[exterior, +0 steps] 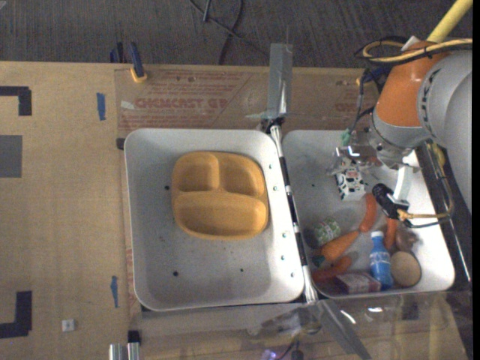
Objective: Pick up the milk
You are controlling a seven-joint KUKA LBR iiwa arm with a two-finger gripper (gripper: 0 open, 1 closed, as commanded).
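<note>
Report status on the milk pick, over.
Gripper low over the right bin, jaws not readable. Milk carton just beneath it, on the bin floor, not seen held. Carrot and blue bottle lie nearer the front, clear of it.

The light is even and quite bright, coming from above. The two white bins (142, 223) look a little overexposed, with soft shadows inside their walls. The yellow tray (219, 195) has weak glare. The picture is slightly soft and grainy, and the arm (442, 96) is blurred.

Grey arm (450, 88), orange wrist band
</note>
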